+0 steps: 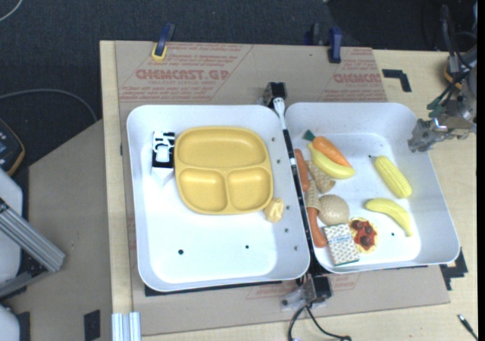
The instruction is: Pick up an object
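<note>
The right bin (432,245) holds a pile of toy food. A carrot (326,145) lies on a yellow banana (336,167) near the bin's left side, with a beige round piece (333,209) and a red sausage (302,169) below them. A corn cob (393,176) and a second banana (391,214) lie toward the right. Near the front edge there is a small patterned packet (342,245) beside a red and yellow piece (364,233). My gripper (426,136) hangs over the bin's far right rim, apart from the food, with nothing visible in it.
The left bin (204,256) holds a yellow divided plate (224,167), a black and white item (161,150) at its left and a small yellow piece (273,211) by the divider. Clamps (160,45) sit on the bench's far edge.
</note>
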`<state>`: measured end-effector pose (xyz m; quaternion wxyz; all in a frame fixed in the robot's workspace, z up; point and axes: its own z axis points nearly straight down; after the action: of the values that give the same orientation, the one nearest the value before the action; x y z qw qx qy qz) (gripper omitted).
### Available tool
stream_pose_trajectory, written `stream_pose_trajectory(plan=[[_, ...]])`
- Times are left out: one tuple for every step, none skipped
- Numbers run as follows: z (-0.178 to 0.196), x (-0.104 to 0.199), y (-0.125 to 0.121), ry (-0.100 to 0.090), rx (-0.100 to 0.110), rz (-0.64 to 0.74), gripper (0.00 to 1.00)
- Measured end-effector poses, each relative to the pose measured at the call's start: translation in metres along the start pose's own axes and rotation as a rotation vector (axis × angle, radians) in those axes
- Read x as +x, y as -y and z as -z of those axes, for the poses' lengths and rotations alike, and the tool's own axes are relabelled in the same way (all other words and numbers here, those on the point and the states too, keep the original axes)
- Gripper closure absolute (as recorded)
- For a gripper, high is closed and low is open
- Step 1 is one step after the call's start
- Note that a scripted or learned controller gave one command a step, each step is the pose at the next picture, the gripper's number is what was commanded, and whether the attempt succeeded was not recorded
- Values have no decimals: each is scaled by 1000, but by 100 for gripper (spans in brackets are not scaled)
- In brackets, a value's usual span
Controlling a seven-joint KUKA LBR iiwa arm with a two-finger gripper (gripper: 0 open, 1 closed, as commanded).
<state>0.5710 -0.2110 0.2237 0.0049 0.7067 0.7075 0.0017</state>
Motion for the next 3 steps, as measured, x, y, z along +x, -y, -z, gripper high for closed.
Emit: stream_pose_trajectory(plan=[[2,0,-1,-2,5,0,100],[-8,54,15,-8,13,3,100],[-1,111,26,-8,12,5,100]])
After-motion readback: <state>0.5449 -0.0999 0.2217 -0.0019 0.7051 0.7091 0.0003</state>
